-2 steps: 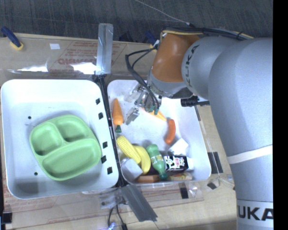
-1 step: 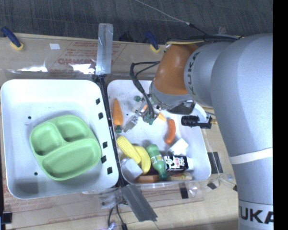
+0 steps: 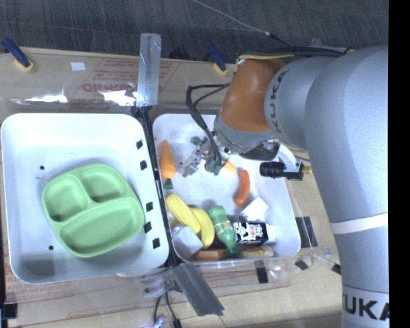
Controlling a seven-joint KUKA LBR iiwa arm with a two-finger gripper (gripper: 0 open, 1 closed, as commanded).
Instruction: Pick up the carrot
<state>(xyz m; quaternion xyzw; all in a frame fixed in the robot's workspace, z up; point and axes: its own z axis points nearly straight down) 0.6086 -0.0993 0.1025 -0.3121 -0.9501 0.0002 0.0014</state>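
Note:
The carrot [image 3: 167, 160] is a small orange piece with a green end. It lies lengthwise against the left wall of the right bin [image 3: 285, 203], near the divider. My gripper [image 3: 203, 158] hangs low over the upper middle of that bin, a short way to the right of the carrot and apart from it. The grey arm with its orange band comes in from the right above it. Nothing shows held in the gripper.
An orange-red sausage [image 3: 242, 185] lies right of the gripper. Below are a corn cob [image 3: 179, 209], a banana [image 3: 204, 225], a green bottle [image 3: 225, 228], a black-and-white box [image 3: 251, 232] and a white block [image 3: 257, 206]. The left bin [image 3: 27, 135] holds a green divided plate [image 3: 92, 210].

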